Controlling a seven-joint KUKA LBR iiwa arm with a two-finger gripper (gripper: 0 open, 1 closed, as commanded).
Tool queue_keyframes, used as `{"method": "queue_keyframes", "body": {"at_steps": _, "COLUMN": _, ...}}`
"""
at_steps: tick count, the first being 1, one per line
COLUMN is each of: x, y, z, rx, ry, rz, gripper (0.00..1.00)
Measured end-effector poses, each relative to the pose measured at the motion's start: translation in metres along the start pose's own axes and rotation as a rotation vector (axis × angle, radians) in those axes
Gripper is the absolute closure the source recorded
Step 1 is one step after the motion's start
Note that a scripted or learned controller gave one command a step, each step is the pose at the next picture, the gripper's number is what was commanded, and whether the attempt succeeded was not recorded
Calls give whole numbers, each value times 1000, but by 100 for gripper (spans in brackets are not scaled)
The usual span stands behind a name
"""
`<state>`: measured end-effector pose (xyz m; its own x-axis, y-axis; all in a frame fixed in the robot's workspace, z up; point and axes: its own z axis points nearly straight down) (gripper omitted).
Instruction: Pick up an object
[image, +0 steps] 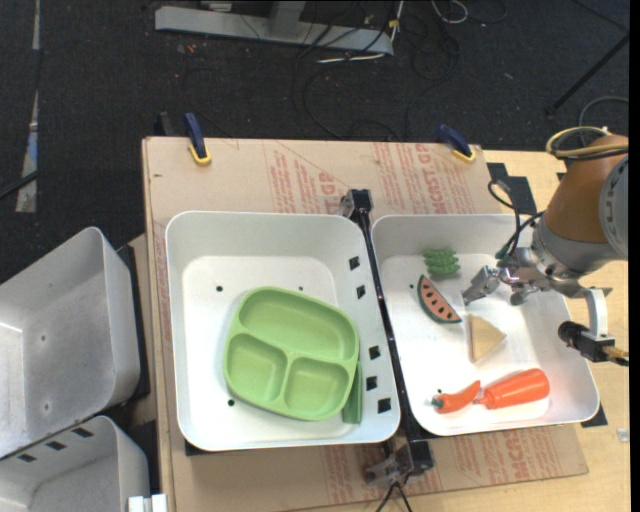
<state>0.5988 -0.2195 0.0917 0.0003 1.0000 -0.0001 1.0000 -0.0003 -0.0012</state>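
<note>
In the right bin (570, 395) lie a watermelon slice (437, 299), a green leafy toy (441, 263), a tan wedge (485, 338) and an orange carrot (497, 391). My gripper (487, 284) hangs over the bin's upper middle, just right of the watermelon slice and above the tan wedge. Its grey fingers (477, 287) point left and stand apart, with nothing between them.
The left bin (200, 250) holds a light green divided plate (291, 352). A black divider (375, 300) runs between the bins. The grey and orange arm (590, 215) reaches in from the right. More white bins (60, 330) stand off the bench at left.
</note>
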Motion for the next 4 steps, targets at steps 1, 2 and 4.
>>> {"method": "queue_keyframes", "body": {"at_steps": 1, "x": 0, "y": 1, "z": -12, "rx": -4, "ry": -1, "rz": -1, "gripper": 100}}
{"method": "queue_keyframes", "body": {"at_steps": 2, "x": -1, "y": 3, "z": -55, "rx": -7, "ry": -2, "rz": -2, "gripper": 100}}
{"method": "queue_keyframes", "body": {"at_steps": 4, "x": 49, "y": -4, "z": -102, "rx": 1, "ry": 2, "rz": -7, "gripper": 100}}
